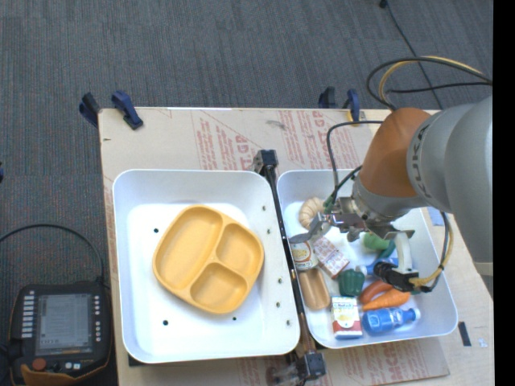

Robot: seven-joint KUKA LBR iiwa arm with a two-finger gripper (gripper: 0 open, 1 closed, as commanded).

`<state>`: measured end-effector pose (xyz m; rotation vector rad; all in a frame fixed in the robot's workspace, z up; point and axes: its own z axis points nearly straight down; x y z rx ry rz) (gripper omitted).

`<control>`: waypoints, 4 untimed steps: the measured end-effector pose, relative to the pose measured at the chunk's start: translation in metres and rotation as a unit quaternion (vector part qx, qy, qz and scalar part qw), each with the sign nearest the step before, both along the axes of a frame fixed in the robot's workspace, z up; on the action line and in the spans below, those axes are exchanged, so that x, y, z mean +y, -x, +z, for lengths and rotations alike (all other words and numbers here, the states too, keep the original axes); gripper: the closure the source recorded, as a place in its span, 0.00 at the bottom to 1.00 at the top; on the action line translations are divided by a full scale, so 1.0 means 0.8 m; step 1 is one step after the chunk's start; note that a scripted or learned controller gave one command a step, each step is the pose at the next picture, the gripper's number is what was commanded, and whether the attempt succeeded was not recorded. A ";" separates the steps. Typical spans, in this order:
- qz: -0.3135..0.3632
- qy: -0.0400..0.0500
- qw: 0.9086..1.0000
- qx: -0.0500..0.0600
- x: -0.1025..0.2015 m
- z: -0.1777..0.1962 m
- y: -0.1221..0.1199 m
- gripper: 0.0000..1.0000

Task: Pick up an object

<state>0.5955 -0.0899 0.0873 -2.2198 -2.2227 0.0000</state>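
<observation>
Toy foods (354, 292) crowd the right bin (447, 312) under the pincer (348, 219), whose grip I cannot tell.

Toy food heaped in the right bin (444, 316).
Carrot (386, 297), blue bottle (388, 320), green pepper (352, 282), small carton (346, 316), possibly a hot dog (314, 288), lying jumbled together.

Bins (129, 215): smooth glossy white plastic. Yellow tray (208, 257): matt plastic w/ 3 sections. Bench top (201, 135): brown cardboard, printed, matt. Floor (201, 39): grey carpet, ribbed, rough. Arm (451, 159): smooth grey shell, orange band glossy. Clamps (125, 107): blue plastic.
</observation>
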 end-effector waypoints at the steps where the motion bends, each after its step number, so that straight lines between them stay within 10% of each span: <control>1: -0.002 -0.001 1.000 0.001 -0.001 0.013 0.000 1.00; 2: -0.003 0.002 1.000 0.000 -0.004 0.013 0.000 0.00; 3: -0.005 0.007 1.000 -0.007 0.000 0.006 0.031 0.00; 4: -0.005 0.002 1.000 -0.002 0.005 0.016 0.032 1.00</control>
